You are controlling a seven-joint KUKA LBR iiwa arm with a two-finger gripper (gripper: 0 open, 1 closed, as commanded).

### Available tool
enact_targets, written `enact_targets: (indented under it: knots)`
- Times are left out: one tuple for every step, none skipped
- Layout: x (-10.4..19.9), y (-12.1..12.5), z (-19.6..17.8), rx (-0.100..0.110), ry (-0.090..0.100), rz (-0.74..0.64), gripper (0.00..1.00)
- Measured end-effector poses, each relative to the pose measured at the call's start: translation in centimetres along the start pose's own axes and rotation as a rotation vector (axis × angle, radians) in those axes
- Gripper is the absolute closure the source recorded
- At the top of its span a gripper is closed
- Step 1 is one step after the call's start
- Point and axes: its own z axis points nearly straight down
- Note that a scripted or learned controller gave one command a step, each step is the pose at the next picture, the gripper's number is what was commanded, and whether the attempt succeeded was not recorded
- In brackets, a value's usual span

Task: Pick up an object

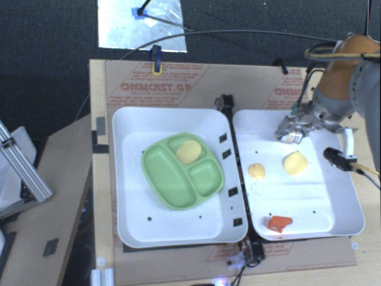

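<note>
Gripper (290, 137) hovered low over right bin (333, 219), finger state unreadable; two yellow pieces (295, 162) and orange piece (278, 222) lay apart below it

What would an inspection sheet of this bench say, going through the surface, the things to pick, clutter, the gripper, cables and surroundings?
Surface: two white bins side by side, left bin and right bin, on a board printed with red lettering.
Job's things: right bin holds a small yellow piece, a larger yellow piece and an orange piece; left bin holds a green divided plate with a yellow item in its upper compartment.
Clutter: nothing seen.
Gripper: gripper over the right bin's upper part, above the larger yellow piece; nothing seen in it.
Cables: black cable arching behind the bench.
Surroundings: shiny foil sheet on dark cloth.
</note>
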Motion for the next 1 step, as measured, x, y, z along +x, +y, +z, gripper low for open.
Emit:
enact_targets:
  knots:
    - [0.75, 0.95, -5.57, 0.000, 0.001, -0.001, 1.00]
